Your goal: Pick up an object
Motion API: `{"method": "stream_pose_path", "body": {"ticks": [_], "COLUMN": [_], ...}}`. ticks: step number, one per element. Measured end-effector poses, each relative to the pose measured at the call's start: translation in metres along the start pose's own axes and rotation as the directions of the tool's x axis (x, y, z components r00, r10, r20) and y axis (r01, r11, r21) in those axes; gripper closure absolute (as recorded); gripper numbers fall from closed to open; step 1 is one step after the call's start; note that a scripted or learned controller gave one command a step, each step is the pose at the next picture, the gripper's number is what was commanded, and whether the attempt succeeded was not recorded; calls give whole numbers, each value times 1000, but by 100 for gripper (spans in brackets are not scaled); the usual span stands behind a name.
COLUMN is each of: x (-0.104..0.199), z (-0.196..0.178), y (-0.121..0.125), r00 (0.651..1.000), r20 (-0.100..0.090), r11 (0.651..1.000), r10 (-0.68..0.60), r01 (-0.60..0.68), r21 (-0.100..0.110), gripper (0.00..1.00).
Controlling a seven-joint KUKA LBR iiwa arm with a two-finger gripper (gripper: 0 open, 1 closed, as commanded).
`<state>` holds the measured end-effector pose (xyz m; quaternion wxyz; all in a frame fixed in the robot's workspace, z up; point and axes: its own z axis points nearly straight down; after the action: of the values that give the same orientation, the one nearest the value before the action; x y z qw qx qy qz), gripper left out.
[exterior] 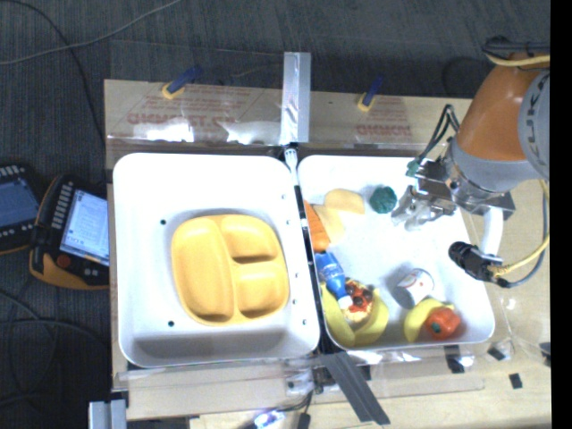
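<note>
Fingers of the gripper point(418, 206) are being held slightly spread above the right bin point(474, 284), nothing pinched; a teal ball point(383, 198) is being left just beside them.

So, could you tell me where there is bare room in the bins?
Left bin: bare floor rings the yellow tray. Right bin: a free patch mid-floor between the teal ball, blue bottle and can. Crowded along its front and left wall.
</note>
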<state>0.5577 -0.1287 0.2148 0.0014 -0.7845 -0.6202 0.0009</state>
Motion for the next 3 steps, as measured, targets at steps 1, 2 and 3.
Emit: {"method": "stream_pose_path", "body": {"ticks": [1,2,3], "x": [21,22,22], "z": [-24,-32,-32], "y": [-2,-2,-2], "r00": [999,999,999], "r20": [-1,-3,-2], "r11": [999,999,999], "r10": [-50,-53,-52], "r01": [50,53,52], "r21": [-2,1,1], "gripper": [100,100,0]}}
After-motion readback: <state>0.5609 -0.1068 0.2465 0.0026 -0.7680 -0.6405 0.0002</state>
